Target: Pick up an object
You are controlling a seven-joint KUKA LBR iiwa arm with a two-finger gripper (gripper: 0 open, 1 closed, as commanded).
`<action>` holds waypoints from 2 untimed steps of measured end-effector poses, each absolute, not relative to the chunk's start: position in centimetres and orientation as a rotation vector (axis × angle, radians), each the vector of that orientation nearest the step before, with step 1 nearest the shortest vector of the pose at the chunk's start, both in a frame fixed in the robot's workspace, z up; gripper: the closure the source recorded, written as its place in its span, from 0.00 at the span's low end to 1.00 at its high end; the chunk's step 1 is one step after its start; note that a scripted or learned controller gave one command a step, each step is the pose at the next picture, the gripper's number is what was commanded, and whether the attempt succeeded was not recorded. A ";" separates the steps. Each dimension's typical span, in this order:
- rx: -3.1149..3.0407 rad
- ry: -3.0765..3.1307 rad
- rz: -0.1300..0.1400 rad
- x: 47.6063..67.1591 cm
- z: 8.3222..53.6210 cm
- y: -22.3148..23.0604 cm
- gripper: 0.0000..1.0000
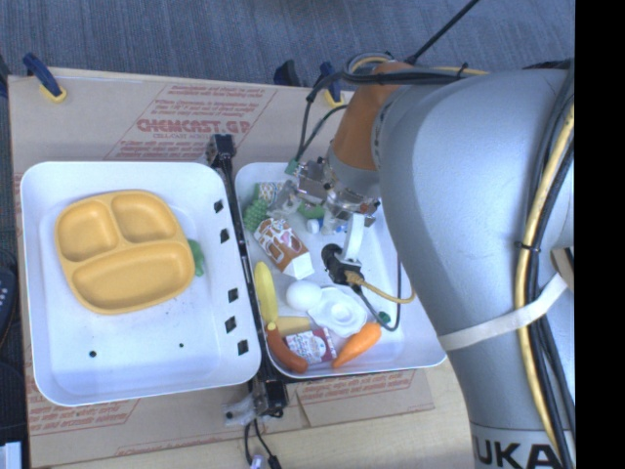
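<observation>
The left bin [59,360] held a yellow tray [122,250] with a green item [198,257] at its right edge. The right bin [415,345] held toy food: a banana [265,291], an egg [303,294], a carrot [357,344], a ketchup packet [311,345], a brown packet [279,241] and a white cup [342,313]. The gripper [327,203] stood low over the bin's far end, just beyond the brown packet. Whether it was clenched or released could not be told. The arm [469,213] reached in from the right, its orange band [356,130] above the wrist.
</observation>
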State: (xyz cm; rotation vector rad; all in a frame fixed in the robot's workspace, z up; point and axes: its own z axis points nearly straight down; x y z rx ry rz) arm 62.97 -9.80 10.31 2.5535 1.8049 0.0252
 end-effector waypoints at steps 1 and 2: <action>2.757 1.540 -0.033 65.2 9.2 -9.2 0.00; 2.655 1.689 -0.006 56.6 9.1 -11.1 0.00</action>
